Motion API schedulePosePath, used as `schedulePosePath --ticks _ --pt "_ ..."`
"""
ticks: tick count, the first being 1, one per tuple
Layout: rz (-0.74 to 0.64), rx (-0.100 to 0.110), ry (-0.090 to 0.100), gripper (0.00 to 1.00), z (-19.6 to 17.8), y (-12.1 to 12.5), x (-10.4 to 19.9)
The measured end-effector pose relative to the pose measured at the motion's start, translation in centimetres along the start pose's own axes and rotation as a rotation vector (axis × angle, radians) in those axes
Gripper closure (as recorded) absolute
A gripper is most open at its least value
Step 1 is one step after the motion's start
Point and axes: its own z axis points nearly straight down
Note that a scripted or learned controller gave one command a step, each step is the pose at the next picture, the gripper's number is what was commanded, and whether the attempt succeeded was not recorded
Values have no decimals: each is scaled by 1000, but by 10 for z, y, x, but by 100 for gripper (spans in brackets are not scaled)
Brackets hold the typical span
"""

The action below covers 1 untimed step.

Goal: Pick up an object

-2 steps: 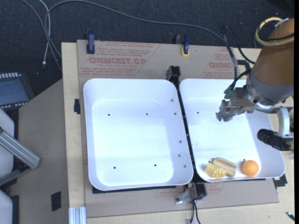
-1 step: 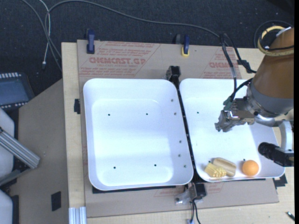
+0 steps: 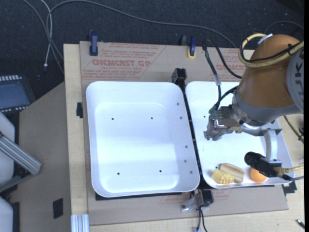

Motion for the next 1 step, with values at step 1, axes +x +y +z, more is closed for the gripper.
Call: schedulePosePath --ticks 1 --pt "0 -1 0 100 3 0 45"
